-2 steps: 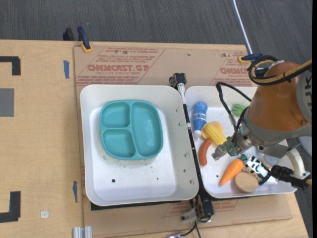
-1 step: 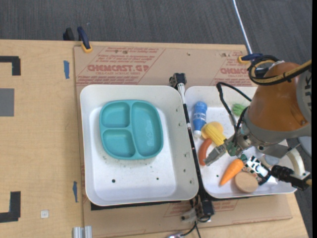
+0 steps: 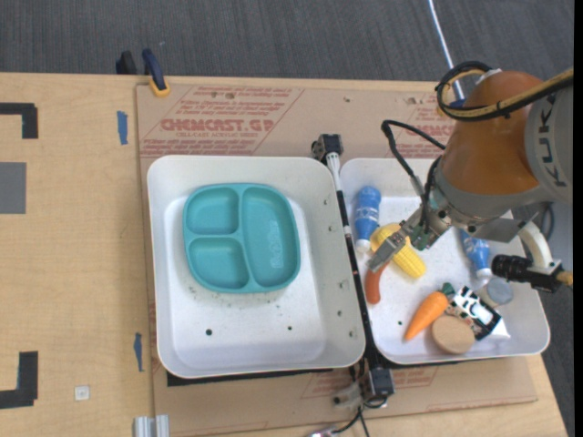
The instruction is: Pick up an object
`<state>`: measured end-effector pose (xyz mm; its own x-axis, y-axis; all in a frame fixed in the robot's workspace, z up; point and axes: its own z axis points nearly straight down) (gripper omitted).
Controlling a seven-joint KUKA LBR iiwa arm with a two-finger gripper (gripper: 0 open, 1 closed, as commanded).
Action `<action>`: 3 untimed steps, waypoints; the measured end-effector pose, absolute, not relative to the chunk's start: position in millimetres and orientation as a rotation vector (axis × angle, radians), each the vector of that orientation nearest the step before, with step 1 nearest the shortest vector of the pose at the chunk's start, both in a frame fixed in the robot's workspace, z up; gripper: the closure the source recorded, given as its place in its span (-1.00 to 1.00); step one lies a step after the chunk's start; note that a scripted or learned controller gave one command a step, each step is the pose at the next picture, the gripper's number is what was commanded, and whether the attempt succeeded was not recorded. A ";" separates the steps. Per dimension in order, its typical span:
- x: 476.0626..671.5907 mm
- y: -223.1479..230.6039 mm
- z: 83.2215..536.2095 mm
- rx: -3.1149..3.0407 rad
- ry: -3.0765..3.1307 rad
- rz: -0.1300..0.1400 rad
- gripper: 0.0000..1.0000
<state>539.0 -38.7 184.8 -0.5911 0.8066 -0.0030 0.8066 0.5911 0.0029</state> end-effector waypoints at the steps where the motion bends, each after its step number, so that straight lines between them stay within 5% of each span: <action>1: 482.3 -71.9 184.6 1.259 2.879 0.000 -1.00; 2: 480.6 -110.7 86.3 1.082 2.944 0.001 -1.00; 3: 481.4 -97.3 86.4 1.423 2.792 0.002 -1.00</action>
